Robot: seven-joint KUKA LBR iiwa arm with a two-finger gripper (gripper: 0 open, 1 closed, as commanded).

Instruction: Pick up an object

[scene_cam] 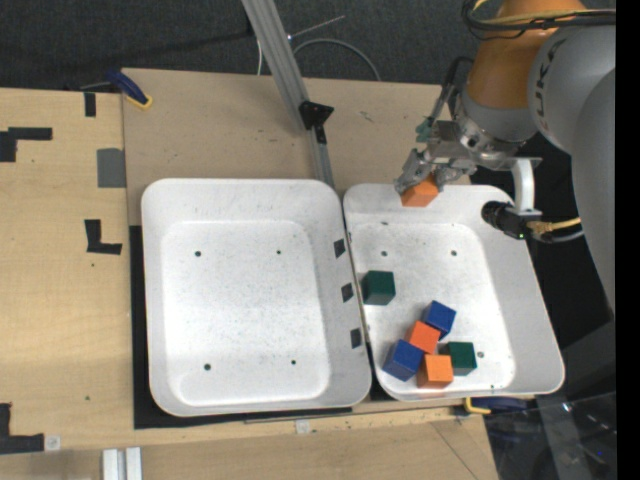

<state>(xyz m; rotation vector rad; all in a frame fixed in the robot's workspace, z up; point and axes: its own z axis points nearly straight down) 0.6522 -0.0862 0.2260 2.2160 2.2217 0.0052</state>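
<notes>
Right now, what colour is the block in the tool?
Orange. The block sits between the fingers of the tool over the right bin's far rim; the camera view shows it clearly.

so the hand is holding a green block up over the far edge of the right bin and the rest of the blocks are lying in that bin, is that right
Not quite: the block in the hand is orange, not green. The camera view shows it between the fingers, above the far edge of the right bin. The rest is right: the other blocks, two green, two blue and two orange, lie in that same bin.
</notes>
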